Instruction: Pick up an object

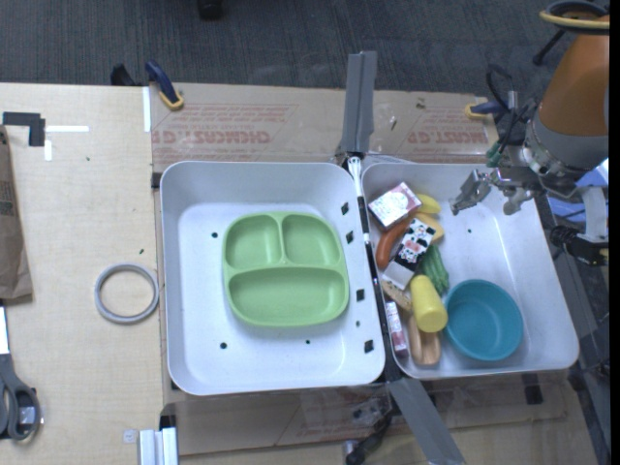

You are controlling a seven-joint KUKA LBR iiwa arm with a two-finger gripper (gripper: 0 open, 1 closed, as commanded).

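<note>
My gripper (pixel 487 199) hangs over the upper right part of the right bin (pixel 552 289). It is open, with nothing between its fingers. To its left, along the bin's left side, lies a pile: a pink-and-white box (pixel 394 204), a black-and-white item (pixel 415 242), an orange piece (pixel 387 248), a green piece (pixel 438 269) and a yellow bottle-like object (pixel 427 302). A blue bowl (pixel 484 320) sits at the bin's front, well below the gripper. The left bin (pixel 184 260) holds a green divided plate (pixel 286 269).
A grey divider bar (pixel 359 105) rises between the bins at the back. On the bench at the left lie a tape ring (pixel 126 292), scissors (pixel 15 410) and a brown bag (pixel 12 231). A blue clamp (pixel 165 83) sits at the back.
</note>
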